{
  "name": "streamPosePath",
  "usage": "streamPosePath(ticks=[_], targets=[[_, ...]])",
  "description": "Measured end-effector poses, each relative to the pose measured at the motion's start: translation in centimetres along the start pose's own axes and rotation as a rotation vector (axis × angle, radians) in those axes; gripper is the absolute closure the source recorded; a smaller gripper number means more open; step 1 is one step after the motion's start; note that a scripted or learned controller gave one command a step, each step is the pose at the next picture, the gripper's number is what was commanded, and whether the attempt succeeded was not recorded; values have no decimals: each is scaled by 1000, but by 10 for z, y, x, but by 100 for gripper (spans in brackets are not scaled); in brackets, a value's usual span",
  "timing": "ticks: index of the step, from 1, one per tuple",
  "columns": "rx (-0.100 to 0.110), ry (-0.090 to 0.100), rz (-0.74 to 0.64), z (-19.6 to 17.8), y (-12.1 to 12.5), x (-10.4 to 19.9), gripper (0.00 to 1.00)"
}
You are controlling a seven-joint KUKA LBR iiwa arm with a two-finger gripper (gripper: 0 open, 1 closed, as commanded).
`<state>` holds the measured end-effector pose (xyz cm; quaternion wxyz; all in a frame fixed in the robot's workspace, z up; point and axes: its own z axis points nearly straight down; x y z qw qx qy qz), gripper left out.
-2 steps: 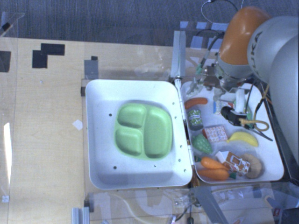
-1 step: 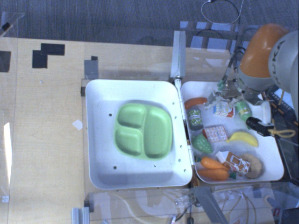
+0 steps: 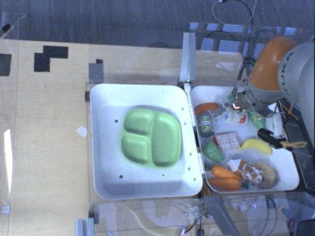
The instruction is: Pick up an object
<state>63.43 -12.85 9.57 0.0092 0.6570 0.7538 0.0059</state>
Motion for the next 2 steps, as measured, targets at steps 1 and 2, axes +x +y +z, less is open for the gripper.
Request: streamPosePath(ticks=[1, 2], targets=[[-13, -6, 0, -15, 4, -2, 100], [12, 6, 126, -142, 55, 114, 100]])
